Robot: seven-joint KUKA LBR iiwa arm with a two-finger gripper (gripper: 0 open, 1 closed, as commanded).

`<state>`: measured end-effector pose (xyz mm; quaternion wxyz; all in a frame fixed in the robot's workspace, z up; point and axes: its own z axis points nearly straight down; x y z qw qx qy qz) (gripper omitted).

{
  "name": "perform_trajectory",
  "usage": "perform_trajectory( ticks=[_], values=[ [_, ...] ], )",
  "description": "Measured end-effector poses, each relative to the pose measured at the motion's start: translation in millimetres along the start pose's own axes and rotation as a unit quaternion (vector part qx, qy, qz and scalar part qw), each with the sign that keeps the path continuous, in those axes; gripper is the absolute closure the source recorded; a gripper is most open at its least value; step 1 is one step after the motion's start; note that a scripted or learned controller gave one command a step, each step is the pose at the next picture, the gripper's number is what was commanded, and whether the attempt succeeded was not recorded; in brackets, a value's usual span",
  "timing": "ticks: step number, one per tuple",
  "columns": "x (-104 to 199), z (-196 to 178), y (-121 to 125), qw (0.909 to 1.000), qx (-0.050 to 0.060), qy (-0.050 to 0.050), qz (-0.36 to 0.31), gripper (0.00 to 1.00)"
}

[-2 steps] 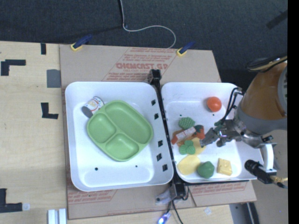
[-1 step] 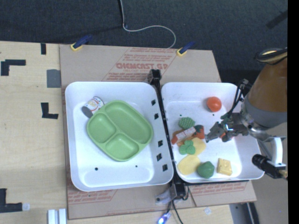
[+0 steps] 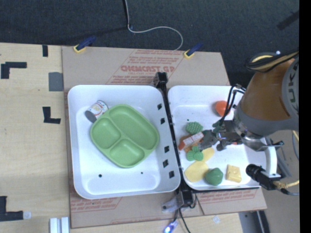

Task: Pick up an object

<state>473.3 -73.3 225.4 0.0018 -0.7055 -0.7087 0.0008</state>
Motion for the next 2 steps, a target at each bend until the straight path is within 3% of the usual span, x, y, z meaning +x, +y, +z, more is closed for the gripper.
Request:
perform_trajectory(
  ticks=[2],
  values=[
    [113.6,14.3,6.9,1.0000,0.000,0.000,-0.001,1.00]
  ],
)
